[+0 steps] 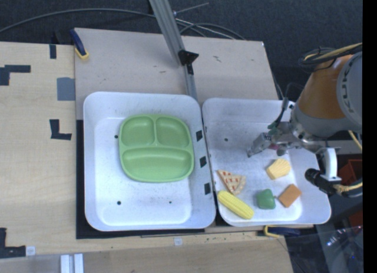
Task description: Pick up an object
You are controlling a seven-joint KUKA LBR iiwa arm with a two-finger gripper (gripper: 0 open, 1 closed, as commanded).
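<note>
Gripper, grip state unreadable, hung over right bin, cheese just beside, presumably the pick target.

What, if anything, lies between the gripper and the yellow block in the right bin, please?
Nothing visible does. The gripper hovers over bare floor of the right bin, and the yellow block lies just beside it, toward the bin's near edge. The pizza slice, corn cob, green piece and orange block lie farther off.

A robotics lab: an industrial arm reaches over two white bins on a taped plywood bench, with loose cables and an aluminium camera mast behind.
</note>
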